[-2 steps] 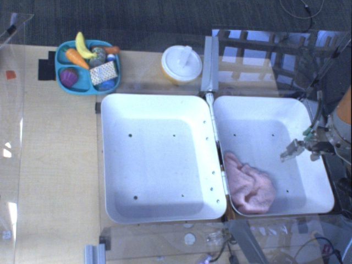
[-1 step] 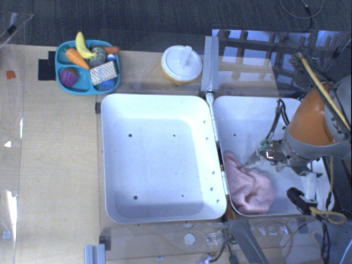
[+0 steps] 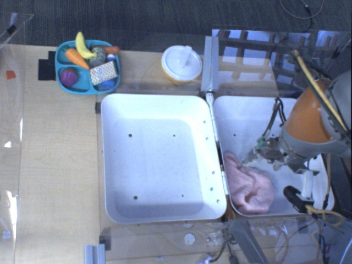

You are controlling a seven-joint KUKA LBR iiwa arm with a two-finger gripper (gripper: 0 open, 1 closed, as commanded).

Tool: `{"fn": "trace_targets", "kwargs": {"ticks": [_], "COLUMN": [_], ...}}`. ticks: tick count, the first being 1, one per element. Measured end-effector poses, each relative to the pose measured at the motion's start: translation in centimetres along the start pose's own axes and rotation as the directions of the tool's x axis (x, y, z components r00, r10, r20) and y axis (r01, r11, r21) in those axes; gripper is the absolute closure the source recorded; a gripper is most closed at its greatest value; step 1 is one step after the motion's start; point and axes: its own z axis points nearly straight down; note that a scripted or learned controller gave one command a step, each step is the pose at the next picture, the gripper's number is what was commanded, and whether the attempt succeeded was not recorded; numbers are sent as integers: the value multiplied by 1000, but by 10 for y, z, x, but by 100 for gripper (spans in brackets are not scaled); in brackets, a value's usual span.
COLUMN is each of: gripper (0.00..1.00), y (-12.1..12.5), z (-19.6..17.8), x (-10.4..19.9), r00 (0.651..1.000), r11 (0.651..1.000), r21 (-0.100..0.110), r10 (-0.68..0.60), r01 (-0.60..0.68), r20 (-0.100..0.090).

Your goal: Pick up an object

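A: What lay in the right bin (image 3: 242,120)?
B: A soft, crumpled pink cloth (image 3: 250,187), bunched in its near left corner. The jaws (image 3: 267,150) hung just above and beside it; whether they gripped anything, I could not tell.
A: And the rest?
B: The left bin (image 3: 159,158) was smooth white plastic. On the wooden surface (image 3: 49,158) sat a blue tray (image 3: 61,84) of toy food and a round white lid (image 3: 182,62)

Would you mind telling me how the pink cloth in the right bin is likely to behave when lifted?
The pink cloth lies bunched in soft folds, so it probably droops and stretches rather than rising stiffly. It looks light. Pressed against the right bin wall, it may drag along it.
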Motion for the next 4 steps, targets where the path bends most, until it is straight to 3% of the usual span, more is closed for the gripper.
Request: {"fn": "trace_targets", "kwargs": {"ticks": [1,2,3,4], "gripper": [0,0,0,0], "y": [57,20,-27,-27], "z": [2,17,16,-75], "x": [-48,-18,-8,-49], "r00": [992,975,910,881], "r11": [992,975,910,881], "r21": [0,-11,-16,-2], "r10": [-127,-223,-414,-474], "r01": [127,223,414,474], "r20": [1,6,9,2]}}
